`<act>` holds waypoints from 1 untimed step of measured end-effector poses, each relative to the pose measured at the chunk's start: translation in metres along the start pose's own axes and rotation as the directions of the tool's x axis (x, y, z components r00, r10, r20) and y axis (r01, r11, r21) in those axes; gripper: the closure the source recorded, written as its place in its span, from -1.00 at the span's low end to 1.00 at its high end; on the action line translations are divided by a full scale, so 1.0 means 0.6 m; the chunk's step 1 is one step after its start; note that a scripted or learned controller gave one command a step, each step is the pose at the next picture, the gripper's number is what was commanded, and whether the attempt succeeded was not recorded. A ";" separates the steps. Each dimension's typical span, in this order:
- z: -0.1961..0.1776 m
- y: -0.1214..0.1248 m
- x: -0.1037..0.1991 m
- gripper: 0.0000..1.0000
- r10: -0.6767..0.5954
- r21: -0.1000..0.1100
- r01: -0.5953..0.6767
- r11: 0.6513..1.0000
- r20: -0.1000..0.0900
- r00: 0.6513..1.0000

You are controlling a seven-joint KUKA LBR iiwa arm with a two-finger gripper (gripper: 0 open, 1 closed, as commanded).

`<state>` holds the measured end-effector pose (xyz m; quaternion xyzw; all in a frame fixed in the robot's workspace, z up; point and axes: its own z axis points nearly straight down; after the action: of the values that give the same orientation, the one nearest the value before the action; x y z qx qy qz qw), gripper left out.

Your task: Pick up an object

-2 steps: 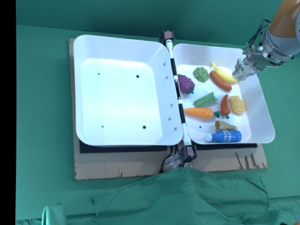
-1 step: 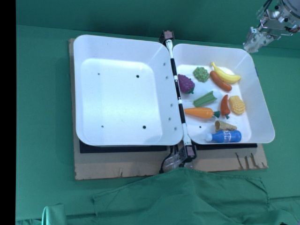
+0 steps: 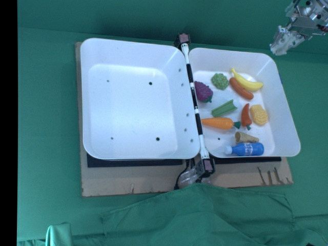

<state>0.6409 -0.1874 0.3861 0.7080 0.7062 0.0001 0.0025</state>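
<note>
Item 1: rumpled green cloth (image 3: 205, 217), draped over the desk edge at 6 o'clock of the view, nearest the camera.

Item 2: flat brown cardboard sheet (image 3: 102, 186) under both bins, its front strip showing.

Item 3: left shallow white plastic bin (image 3: 92, 50), dotted with a few small dark holes.

Item 4: right shallow white plastic bin (image 3: 287, 127), touching the left one along a black-and-white striped rod (image 3: 193, 99) (capped with a dark fitting at each end).

Contents of the right bin, by clock position within it:
- yellow toy banana (image 3: 247, 80) at 12, touching a red-orange toy sausage (image 3: 241, 88) just beneath.
- green toy broccoli head (image 3: 220, 81) at 11.
- purple toy grape bunch (image 3: 203, 91) at 10, against the bin wall.
- green toy pea pod (image 3: 224, 108) at centre.
- orange toy carrot (image 3: 219, 123) at 8.
- red toy chilli (image 3: 246, 116) beside yellow toy corn piece (image 3: 259, 115) at 3.
- tan toy cone (image 3: 246, 137) at 5.
- blue plastic toy bottle (image 3: 246, 149) at 6, lying on its side.

Item 5: silver tool (image 3: 281, 44) at 1 o'clock of the view, above the desk beyond the right bin's far corner, apart from every toy; whether spread or pressed together cannot be told.
</note>
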 end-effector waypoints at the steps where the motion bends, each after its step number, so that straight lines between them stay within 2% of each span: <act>1: -0.087 -0.022 -0.001 1.00 0.000 -0.005 0.000 1.000 0.001 1.000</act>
<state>0.6276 -0.1875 0.4383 0.7080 0.7062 0.0015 0.0047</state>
